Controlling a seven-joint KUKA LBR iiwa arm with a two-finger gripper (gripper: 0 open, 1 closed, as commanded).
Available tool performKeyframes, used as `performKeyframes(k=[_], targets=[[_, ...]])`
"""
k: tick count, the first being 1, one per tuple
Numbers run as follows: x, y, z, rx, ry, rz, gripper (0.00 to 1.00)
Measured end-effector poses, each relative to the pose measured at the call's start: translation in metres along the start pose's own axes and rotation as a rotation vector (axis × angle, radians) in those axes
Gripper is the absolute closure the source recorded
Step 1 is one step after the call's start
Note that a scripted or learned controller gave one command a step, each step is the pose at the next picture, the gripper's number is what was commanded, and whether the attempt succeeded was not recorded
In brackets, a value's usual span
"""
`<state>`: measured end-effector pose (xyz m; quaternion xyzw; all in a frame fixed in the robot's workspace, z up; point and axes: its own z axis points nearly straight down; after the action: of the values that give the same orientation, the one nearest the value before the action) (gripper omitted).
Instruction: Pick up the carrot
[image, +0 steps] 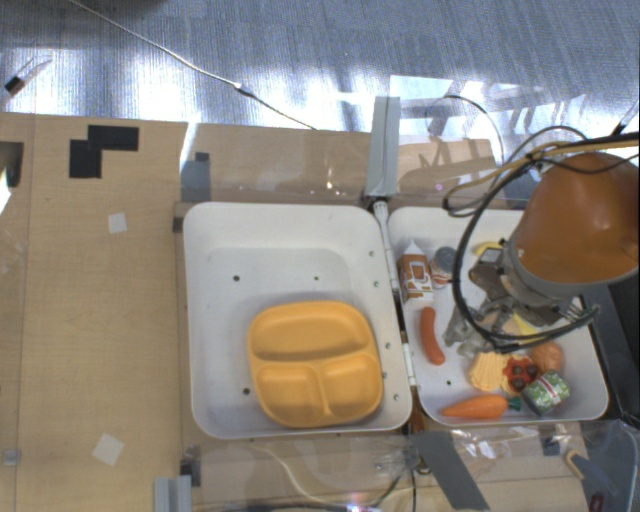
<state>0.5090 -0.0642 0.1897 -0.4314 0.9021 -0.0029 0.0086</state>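
Note:
The carrot (476, 407) is orange and tapered, lying flat at the front edge of the right bin (597, 400), its tip pointing left. The arm's orange band and grey wrist hang over the middle of that bin, and the gripper (480, 325) reaches down below them, a little behind the carrot and apart from it. The wrist and cables hide the fingers.
Around the carrot in the right bin lie a red sausage (431, 335), a small carton (414, 277), a yellow wedge (487, 372), a tomato cluster (520, 373), a green can (546, 392) and an onion (547, 356). A yellow divided plate (314, 361) sits in the left bin (230, 250).

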Motion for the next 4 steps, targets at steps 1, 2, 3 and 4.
performKeyframes(k=[1,2,3,4], targets=[[-0.043,0.042,0.004,-0.008,0.004,-0.268,1.00],[0.020,0.009,0.004,-0.008,0.006,-0.483,1.00],[-0.028,0.047,-0.037,-0.008,0.000,-0.829,1.00],[0.037,-0.001,0.028,-0.018,0.002,-1.086,1.00]])
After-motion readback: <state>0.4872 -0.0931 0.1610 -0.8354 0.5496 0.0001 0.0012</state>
